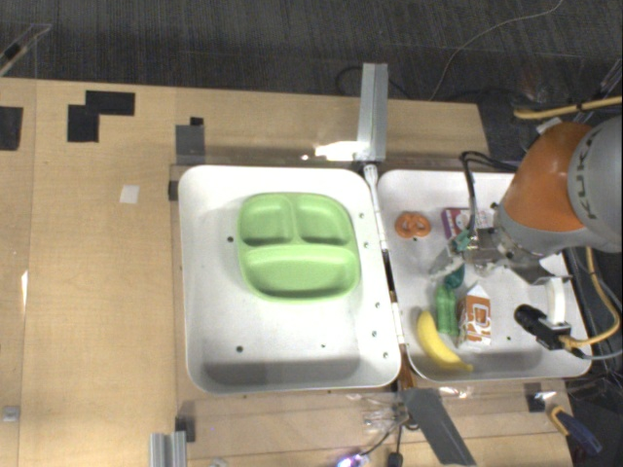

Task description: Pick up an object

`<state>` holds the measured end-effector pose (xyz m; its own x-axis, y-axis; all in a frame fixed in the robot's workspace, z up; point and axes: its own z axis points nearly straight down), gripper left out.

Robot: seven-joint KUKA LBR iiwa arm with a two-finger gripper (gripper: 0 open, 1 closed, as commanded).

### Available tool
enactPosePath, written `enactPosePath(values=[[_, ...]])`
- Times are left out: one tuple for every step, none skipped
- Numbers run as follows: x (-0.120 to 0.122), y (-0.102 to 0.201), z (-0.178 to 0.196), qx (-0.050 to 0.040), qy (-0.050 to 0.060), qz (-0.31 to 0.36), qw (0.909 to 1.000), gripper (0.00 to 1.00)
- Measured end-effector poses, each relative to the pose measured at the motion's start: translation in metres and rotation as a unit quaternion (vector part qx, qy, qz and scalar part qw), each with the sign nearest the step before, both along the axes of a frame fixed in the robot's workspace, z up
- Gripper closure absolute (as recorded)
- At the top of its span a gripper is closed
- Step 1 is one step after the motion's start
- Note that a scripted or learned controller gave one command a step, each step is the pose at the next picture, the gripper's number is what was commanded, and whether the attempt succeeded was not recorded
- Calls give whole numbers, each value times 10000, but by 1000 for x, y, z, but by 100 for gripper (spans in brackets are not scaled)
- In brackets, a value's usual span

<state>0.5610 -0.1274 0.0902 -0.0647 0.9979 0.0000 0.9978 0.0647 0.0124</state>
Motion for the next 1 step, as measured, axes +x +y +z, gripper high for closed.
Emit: enactPosePath(values=[[19,50,93,-5,49,548,9985,0]])
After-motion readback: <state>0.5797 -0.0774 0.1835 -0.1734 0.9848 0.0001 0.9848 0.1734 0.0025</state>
